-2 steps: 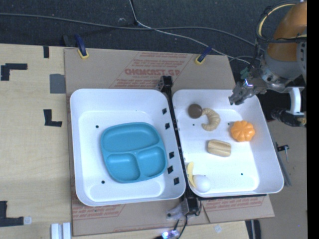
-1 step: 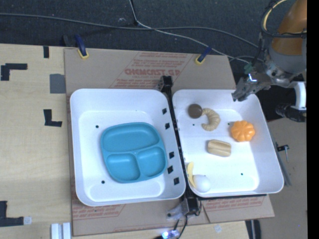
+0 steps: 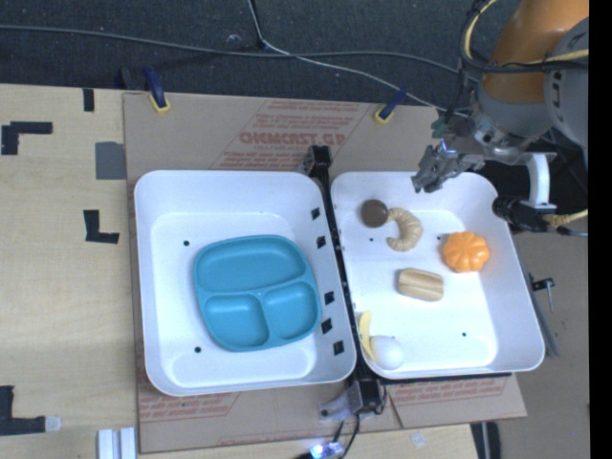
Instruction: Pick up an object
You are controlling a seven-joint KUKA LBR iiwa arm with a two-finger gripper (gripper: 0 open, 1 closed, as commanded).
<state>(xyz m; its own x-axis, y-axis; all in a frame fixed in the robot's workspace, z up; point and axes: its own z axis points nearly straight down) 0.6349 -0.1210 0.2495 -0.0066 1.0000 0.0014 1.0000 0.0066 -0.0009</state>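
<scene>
white egg (image 3: 389,353) sits at the near edge of the right bin (image 3: 512,285); it looks light and slippery, so hold its round middle. i cannot tell how the claw (image 3: 432,176) is set, up by the far rim.

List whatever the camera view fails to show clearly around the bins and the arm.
- End effector: its tip is small and dark, so its state is unreadable.
- Yellow item at the right bin's front: partly behind the white egg-like object; identity unclear.
- Arm: cut off by the top and right edges.
</scene>
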